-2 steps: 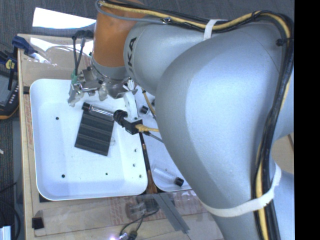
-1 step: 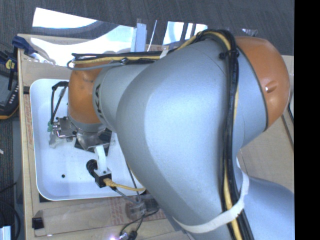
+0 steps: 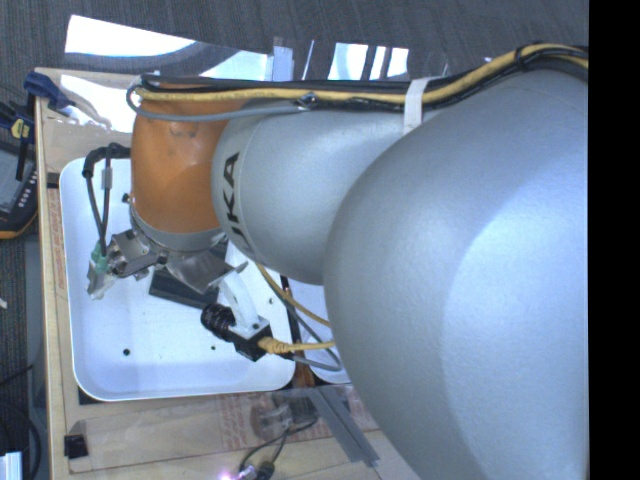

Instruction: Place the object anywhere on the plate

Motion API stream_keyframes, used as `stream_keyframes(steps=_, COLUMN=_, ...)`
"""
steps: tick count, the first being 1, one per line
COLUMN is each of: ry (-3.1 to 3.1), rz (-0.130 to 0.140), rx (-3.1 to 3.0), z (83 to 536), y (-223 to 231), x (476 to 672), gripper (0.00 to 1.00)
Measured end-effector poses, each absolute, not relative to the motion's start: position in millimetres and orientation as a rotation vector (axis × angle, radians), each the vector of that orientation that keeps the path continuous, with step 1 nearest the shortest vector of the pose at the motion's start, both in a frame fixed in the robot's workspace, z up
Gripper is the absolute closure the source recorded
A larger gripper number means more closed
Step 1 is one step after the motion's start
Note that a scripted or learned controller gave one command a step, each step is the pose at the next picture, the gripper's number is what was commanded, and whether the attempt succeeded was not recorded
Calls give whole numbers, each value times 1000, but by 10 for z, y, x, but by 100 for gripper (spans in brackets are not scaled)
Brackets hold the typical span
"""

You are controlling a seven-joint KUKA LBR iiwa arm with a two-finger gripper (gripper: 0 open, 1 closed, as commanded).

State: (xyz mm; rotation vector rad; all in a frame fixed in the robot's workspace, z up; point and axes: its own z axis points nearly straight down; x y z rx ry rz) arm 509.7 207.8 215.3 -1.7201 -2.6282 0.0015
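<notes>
A: Entry, single overhead camera. The arm [image 3: 420, 228] takes up most of the frame, reaching in from the right with its orange band [image 3: 175, 173] over the left bin [image 3: 75, 268]. The gripper [image 3: 185, 288] sits just below the band, low over the bin floor, seen only as dark parts under the wrist.

B: Jaw state?

A: Cannot tell. The wrist body hides the tips, so neither the opening nor any load can be read. Not logging a grasp.

B: And the object? The plate?

A: Neither identified. Whatever the object is, it is most likely beneath the gripper or behind the wrist, hidden by the arm. A small green piece [image 3: 98, 261] hangs to the gripper's left beside the black cable loop [image 3: 100, 193], but it looks like a hose fitting on the tool, not a loose item. Two dark specks [image 3: 127, 352] lie on the bin floor below and left of the gripper. The second bin, to the gripper's right, is covered by the arm's bulk; the plate may be there.

B: Step in hand, then?

A: Judged as work at the bin floor, either picking or about to lift. To do it well: confirm the grasp before travel, lift straight up clear of the bin wall, keep the trailing yellow cable [image 3: 295, 346] from snagging, then carry toward the plate and lower until contact before release.
</notes>
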Motion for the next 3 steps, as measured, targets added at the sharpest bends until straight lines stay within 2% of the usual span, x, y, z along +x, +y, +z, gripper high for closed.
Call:
stream_keyframes(steps=1, ry=-2784, rz=2, rx=-1456, z=2265, y=1525, x=6079, gripper=0)
stream_keyframes(steps=2, ry=-2856, rz=5, rx=-1301, z=1526, y=1835, x=5577, gripper=0)
stream_keyframes(steps=3, ry=-2885, rz=2, rx=-1242, z=1937, y=1446, x=5705, gripper=0)
